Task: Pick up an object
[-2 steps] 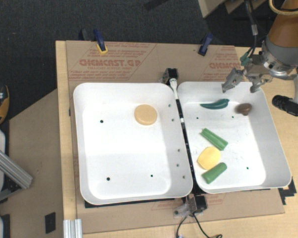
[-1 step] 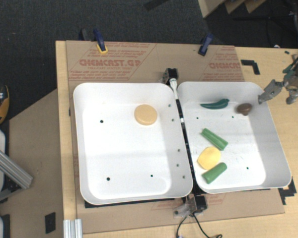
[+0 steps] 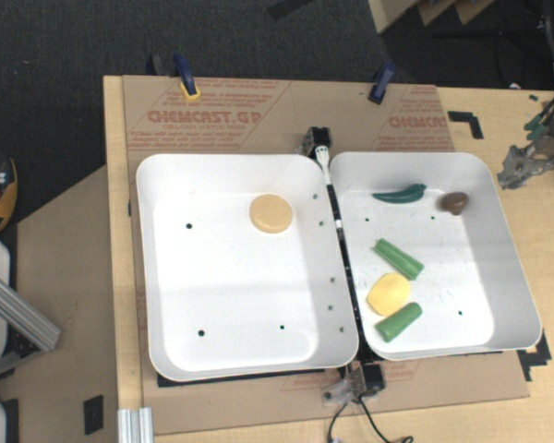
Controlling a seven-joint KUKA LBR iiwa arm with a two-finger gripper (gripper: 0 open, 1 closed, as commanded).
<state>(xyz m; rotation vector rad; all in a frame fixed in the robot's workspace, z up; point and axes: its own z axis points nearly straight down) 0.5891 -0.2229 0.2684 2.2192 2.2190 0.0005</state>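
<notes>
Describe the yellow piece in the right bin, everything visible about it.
The yellow piece is a rounded, slightly lumpy lump, pale lemon-yellow with a matte, plastic-like look. It lies flat on the floor of the right bin, in the near-left part. A green cylinder lies against its near edge, and a second green stick sits just beyond it, close to or touching its far edge.

Both bins [image 3: 166, 275] are white. The round disc [image 3: 271, 214] is pale yellow, the pepper [image 3: 400, 193] dark green, two cylinders [image 3: 398, 258] lighter green, one lump [image 3: 388, 293] yellow, another [image 3: 454, 203] brown.
</notes>
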